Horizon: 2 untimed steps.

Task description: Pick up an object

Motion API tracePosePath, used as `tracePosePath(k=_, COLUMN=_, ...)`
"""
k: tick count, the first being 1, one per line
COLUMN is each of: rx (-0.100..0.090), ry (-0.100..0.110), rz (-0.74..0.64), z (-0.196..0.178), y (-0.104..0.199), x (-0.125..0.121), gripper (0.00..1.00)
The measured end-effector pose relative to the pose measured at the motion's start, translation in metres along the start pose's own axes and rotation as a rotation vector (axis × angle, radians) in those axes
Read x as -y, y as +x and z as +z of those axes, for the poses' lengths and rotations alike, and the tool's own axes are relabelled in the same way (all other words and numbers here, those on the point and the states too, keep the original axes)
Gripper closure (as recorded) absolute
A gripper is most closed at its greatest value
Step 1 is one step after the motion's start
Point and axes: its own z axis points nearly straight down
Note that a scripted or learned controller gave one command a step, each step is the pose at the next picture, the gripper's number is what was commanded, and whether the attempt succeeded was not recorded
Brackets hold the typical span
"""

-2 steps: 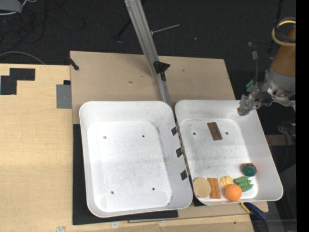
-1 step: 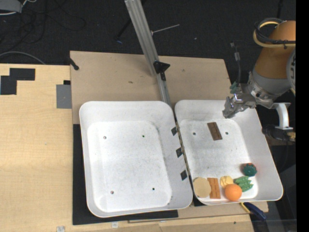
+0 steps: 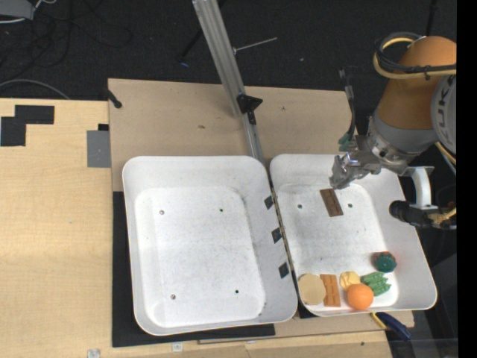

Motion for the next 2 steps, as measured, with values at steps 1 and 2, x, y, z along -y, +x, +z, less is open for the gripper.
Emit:
tracePosePath(k=1, rx=0.0, ry=0.001, rz=0.0, z=-0.003, y=0.044, x=0.009, gripper=1.0)
tracePosePath(k=2, rx=0.0, ry=0.003, rz=-0.001, z=0.001, y=0.103, x=0.027, gripper=1.0)
